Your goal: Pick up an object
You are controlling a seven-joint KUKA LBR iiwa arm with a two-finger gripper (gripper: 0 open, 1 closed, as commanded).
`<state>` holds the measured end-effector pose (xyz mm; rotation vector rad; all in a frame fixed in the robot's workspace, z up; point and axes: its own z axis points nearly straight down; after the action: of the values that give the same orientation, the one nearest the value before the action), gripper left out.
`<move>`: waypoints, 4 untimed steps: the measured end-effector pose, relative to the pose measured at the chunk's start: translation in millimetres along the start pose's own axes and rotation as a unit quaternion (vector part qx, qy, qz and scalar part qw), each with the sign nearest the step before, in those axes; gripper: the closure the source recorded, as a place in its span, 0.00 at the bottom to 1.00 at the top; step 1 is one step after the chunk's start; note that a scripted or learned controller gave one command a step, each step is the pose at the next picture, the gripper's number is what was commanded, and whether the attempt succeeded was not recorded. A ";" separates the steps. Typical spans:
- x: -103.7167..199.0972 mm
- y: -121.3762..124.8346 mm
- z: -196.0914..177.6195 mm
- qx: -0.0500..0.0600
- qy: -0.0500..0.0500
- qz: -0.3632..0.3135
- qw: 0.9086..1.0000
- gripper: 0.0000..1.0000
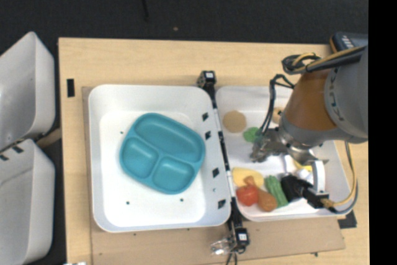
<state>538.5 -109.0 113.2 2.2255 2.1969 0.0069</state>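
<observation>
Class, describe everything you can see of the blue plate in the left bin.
The blue plate is a rounded-square tray of smooth, plastic-looking turquoise, divided by raised ridges into three compartments: one large at the upper side, two smaller below. It lies flat, right side up and turned at a slant, near the middle of the left bin, resting on the white floor. Nothing lies in it, and it touches no wall.

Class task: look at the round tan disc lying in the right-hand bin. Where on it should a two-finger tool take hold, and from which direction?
The tan disc lies flat on the bin floor, clear of the green piece beside it. Probably best to come straight down from above and pinch across its rim at opposite edges, since its flat pose offers no other faces.
</observation>
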 end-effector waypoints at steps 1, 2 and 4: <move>0.0 -3.2 -60.2 0.005 0.003 -0.005 1.000 1.00; -4.8 -5.4 -103.1 0.005 0.003 -0.006 1.000 1.00; 38.6 11.1 -129.4 0.007 0.004 -0.010 1.000 1.00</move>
<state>548.5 -69.6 242.4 2.2140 2.2302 0.0007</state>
